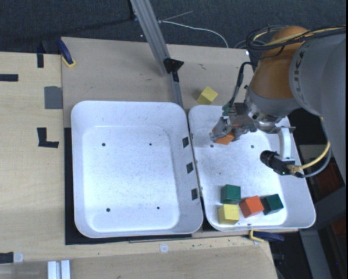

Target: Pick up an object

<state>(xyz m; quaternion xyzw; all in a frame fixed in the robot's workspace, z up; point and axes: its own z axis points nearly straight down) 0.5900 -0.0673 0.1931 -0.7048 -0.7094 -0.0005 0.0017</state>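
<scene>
Orange, small and rigid, the plastic block [223,139] sat at the gripper [228,130] tips near the far left corner of the right white bin [302,211]. It probably handled light and stiff, best taken across two flat opposite faces. Whether the gripper was clamped on it could not be told. Four other blocks [247,203] lay near that bin's near edge.

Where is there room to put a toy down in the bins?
The left bin is bare all over. In the right bin, the middle is free, between the gripper at the back and the four blocks crowded along the front.
</scene>
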